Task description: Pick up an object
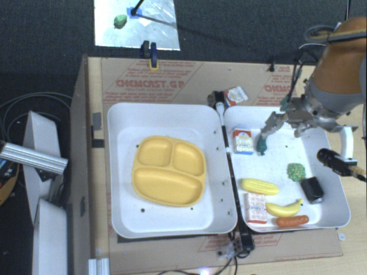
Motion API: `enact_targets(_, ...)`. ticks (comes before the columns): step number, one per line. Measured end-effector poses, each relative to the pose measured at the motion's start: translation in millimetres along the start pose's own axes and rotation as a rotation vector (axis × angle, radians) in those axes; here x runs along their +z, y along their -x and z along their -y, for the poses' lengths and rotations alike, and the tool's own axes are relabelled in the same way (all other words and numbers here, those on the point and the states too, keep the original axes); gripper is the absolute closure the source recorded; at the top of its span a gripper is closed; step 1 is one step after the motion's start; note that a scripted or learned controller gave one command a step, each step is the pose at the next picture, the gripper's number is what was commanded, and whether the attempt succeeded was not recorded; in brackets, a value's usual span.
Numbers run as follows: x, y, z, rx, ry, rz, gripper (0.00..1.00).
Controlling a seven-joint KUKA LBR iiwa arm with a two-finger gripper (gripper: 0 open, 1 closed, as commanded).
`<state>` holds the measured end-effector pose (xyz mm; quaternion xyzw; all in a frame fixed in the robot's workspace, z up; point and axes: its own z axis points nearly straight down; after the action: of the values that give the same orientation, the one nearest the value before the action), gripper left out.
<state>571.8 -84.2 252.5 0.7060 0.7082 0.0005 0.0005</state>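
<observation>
Gripper [280,135] spread open, nothing between its fingers, over the back part of the right bin [339,212]. Left fingertip just beside a small teal thing [262,146], next to a red-and-white box [243,141]. Green ball [296,171], black block [313,189] and banana [260,185] lie nearer the front. Yellow divided tray [170,171] in the left bin [123,153].

Bright, even overhead light — white bins [123,132] slightly glary; soft, grainy focus throughout.
</observation>
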Motion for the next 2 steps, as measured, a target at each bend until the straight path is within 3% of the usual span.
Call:
enact_targets(1, 83.2, 34.5, -20.2, 0.002, -0.003, 0.000, 0.00)
enact_targets(2, 109.6, 72.2, 0.0, 0.003, -0.002, 0.001, 0.00)
